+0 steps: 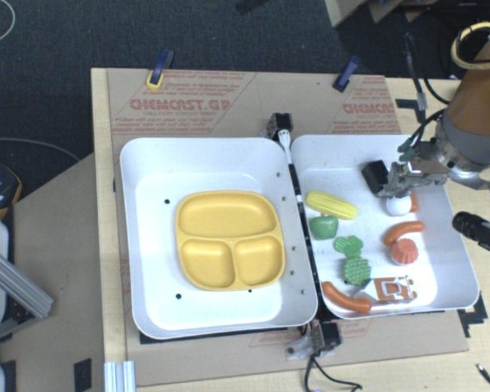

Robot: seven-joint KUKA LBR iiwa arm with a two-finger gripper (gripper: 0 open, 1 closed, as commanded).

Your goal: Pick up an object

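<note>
The bench (106,219) stands on dark carpet. The left bin (147,178) holds a yellow divided plate (229,239). The right bin (449,268) holds corn (332,205), green pieces (349,246), sausages (346,299) and a white egg (399,205). The gripper (404,188) sits directly above the egg; whether its fingers are spread or pressed together cannot be made out.

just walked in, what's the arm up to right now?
The arm has its pincer low in the right bin, just above a small white object near the bin's far side. Nothing is visibly held. The other toy foods lie loose in that bin: a corn cob, green pieces, a sausage and orange pieces. The left bin holds a yellow divided plate.
</note>
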